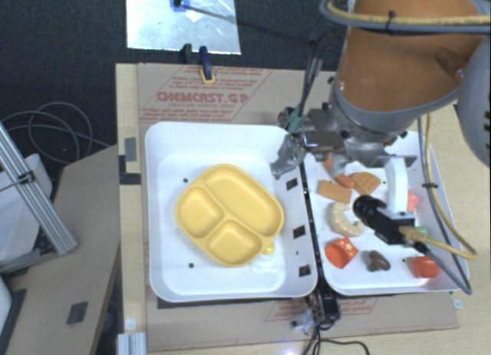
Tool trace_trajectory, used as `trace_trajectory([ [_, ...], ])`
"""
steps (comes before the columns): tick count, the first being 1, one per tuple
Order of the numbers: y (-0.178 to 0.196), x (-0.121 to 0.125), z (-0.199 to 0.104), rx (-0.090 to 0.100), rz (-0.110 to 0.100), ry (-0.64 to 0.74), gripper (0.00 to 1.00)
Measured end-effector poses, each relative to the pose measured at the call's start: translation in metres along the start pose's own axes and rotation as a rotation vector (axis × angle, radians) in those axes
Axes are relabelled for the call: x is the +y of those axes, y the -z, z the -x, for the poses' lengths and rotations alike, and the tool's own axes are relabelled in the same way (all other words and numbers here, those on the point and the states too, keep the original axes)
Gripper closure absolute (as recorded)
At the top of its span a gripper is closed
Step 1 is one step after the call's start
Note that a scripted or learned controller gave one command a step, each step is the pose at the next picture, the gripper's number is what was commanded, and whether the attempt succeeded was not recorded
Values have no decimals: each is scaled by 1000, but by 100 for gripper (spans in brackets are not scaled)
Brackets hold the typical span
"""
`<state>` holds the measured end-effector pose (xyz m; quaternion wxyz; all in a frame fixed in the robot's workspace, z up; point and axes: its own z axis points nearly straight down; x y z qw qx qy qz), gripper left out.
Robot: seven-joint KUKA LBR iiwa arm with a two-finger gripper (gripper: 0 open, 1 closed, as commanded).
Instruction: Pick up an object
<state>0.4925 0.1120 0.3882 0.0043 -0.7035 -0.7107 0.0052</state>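
My gripper (349,150) hangs over the far end of the right bin (441,284), under the large orange and grey wrist that hides most of it. Below it in this bin lie a tan cracker-like piece (334,191), an orange slice (365,183), a pale curled piece (345,220), a red wedge (341,252), a small brown lump (376,261) and a red piece (423,267). No object shows in its grasp.
The left bin (165,215) holds a yellow three-compartment tray (229,214) lying at a slant. A divider wall (305,215) separates the bins. A pink piece (413,202) lies near the right bin's right side. A grey metal part (287,158) overhangs the divider.
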Motion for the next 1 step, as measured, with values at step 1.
trace_trajectory([
  [1, 20, 2, 4, 3, 19, -7, 100],
])
